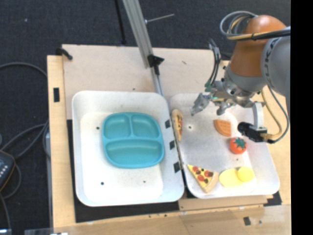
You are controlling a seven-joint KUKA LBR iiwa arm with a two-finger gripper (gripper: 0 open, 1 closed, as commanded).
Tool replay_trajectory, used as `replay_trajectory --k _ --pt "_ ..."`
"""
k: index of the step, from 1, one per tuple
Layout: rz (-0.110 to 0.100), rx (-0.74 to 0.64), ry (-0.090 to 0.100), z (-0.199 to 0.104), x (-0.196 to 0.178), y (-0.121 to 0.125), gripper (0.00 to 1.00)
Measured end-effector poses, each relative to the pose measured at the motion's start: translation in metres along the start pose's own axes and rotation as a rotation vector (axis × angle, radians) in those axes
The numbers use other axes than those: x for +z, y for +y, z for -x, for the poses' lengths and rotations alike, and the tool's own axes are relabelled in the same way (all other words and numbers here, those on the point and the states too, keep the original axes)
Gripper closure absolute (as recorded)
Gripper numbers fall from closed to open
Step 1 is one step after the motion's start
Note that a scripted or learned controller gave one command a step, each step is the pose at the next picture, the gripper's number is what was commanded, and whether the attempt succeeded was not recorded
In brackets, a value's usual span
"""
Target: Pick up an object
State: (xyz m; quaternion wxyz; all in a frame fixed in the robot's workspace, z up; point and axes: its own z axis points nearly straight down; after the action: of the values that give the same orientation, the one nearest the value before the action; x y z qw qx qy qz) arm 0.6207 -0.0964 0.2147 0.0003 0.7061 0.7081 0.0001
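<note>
— Bread piece (223, 127), the small orange-brown one, is the thing we would choose. In the camera view we see it in the right bin (195, 180), near the far edge, a little toward the right side.

— And the gripper (210, 105)?

— It hangs above the far part of the same bin, just beside the bread piece. Its two fingers are spread apart and we see nothing between them.

— What else do we see in this bin?

— A tomato (237, 145) near the right edge, a yellow piece (236, 176) and a pizza slice (204, 176) along the near edge, and a long brown pastry (177, 124) against the left wall. The left bin (88, 190) carries a blue divided plate (132, 140).

— How will the bread piece handle?

— We judge it is a light toy, rather stiff, maybe smooth plastic, so it can slip. We would close the fingers across its narrow width, near the middle, low to the bin floor. The tomato is near, so the fingers may push it.
</note>
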Motion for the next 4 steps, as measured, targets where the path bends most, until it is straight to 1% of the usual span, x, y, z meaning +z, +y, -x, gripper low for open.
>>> replay_trajectory --k 1,2,3,4 --pt "0.0 0.001 0.0 0.0 0.0 0.0 0.0" --pt "-0.005 0.004 -0.001 0.011 0.055 -0.005 0.0" --pt "0.001 0.011 0.0 0.012 0.104 -0.004 0.0" --pt "0.005 0.017 -0.002 0.014 0.093 -0.004 1.0"
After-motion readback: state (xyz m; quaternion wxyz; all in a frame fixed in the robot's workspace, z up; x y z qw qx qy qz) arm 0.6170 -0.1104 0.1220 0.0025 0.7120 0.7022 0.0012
